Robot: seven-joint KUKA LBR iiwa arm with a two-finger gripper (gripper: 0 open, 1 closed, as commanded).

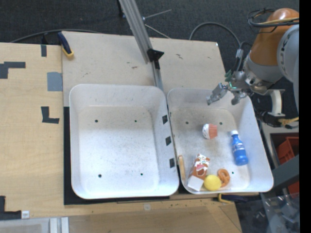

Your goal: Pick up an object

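Gripper (226, 95) hangs over the far end of the right bin (260, 152), its two grey fingers spread apart with nothing between them; it sits below the arm's orange band (266, 42) at the right edge.

Nearest the camera, along the right bin's front wall, lie a yellow ball (212, 182), a white block (195, 183) touching it on the left, and an orange pretzel-shaped toy (223, 176) just beside it on the right. A red-and-white packet (200, 166) rests just behind the block. Farther back, a blue bottle (238, 149) with a white cap lies near the right wall, and a small red-and-white cup-like object (209, 131) sits mid-bin, well apart from the gripper above it.

Left bin (77, 130) stands alongside. Beyond both, a grey metal rail (138, 28) crosses the bench (107, 57).
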